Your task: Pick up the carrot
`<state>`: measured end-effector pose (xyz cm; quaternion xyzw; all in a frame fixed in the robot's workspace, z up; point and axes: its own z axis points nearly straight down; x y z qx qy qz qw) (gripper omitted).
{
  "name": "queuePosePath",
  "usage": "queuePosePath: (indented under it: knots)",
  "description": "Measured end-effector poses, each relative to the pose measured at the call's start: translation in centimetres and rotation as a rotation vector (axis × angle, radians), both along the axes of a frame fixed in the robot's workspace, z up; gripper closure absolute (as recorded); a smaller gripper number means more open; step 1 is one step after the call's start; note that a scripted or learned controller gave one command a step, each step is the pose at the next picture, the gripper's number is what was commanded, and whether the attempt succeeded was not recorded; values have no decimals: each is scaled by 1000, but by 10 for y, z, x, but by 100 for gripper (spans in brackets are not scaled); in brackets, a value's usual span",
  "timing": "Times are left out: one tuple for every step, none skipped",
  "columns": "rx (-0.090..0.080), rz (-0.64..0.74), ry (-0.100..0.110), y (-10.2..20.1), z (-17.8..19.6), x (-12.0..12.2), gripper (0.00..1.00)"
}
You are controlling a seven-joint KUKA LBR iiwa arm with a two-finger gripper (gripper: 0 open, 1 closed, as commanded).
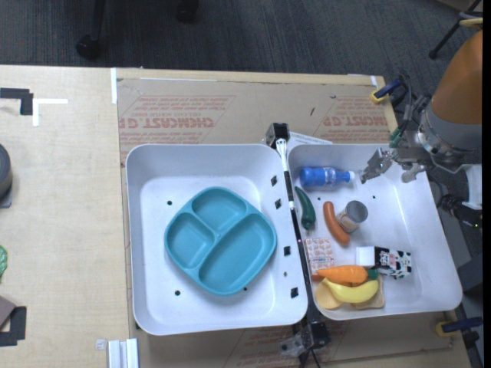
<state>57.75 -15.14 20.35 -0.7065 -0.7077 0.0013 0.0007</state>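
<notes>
Banana (354, 291) touches carrot (342, 274); gripper (393, 165) spread wide, holding nothing, well apart above

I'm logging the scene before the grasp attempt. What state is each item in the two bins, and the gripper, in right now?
carrot: lying flat in the right bin, against the banana, ungrasped.
banana: lying flat, just below the carrot.
blue bottle: on its side.
small can: tipped over.
sausage: lying flat.
green vegetable: lying by the divider.
blue plate: flat in the left bin, nothing on it.
gripper: above the right bin's far corner, holding nothing.
</notes>
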Motion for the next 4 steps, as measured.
queuePosePath:
  knots:
    - [1, 168, -1, 35, -43, -58, 0]
    - [0, 224, -10, 46, -108, -96, 0]
    - [0, 51, -12, 52, -108, -96, 0]
    - [2, -118, -18, 48, -107, -95, 0]
